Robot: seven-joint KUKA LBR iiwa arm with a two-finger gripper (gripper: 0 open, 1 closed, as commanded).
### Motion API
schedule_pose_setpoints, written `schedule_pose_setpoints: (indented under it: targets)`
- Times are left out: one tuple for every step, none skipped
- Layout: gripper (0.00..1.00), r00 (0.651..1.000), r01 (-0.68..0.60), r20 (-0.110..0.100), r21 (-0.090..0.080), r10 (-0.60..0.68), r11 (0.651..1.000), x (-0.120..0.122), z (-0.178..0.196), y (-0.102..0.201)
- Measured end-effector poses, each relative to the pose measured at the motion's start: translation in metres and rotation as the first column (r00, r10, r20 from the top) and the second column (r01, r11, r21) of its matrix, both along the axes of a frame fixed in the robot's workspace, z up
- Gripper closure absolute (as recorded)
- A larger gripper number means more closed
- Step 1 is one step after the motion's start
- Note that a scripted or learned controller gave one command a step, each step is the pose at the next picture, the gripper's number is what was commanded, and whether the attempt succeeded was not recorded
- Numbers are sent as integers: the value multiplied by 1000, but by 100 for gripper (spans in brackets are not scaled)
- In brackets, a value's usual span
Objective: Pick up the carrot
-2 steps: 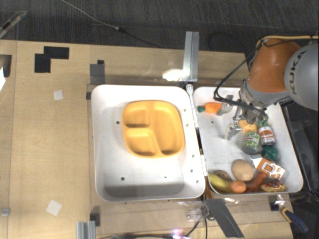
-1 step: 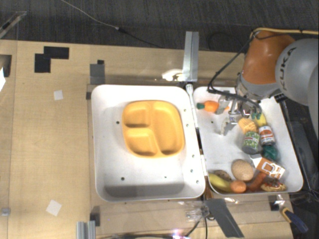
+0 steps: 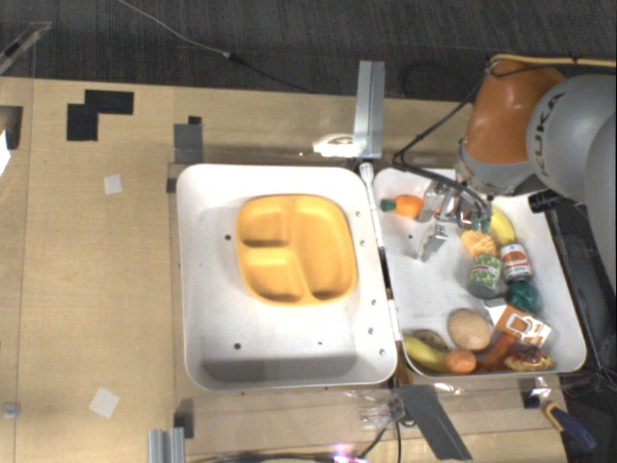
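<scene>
While the grey arm reaches in from the right, its gripper [image 3: 431, 231] hangs over the upper part of the right bin [image 3: 424, 297], fingers spread apart and pinching nothing. Just beside it, toward the bin's top left corner, lies the carrot [image 3: 405, 205], free on the white floor. A yellow divided tray [image 3: 292, 247] sits in the left bin [image 3: 207, 287], while a potato [image 3: 469, 329] and banana [image 3: 424, 352] crowd the lower right

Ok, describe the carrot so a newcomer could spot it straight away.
Look in the right-hand white bin, at its far left corner. The carrot lies there, just left of the gripper: a short orange piece with a green end, apart from the pile along the bin's right and near sides.
</scene>
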State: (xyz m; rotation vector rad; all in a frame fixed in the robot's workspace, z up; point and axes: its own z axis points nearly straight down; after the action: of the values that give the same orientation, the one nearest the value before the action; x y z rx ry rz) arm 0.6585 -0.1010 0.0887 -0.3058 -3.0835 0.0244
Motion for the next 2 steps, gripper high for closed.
schedule_pose_setpoints:
  targets:
    - [0,971,231,57,13,-232,973,-60,0,-19]
    - [0,802,596,41,10,-596,803,-18,0,-4]
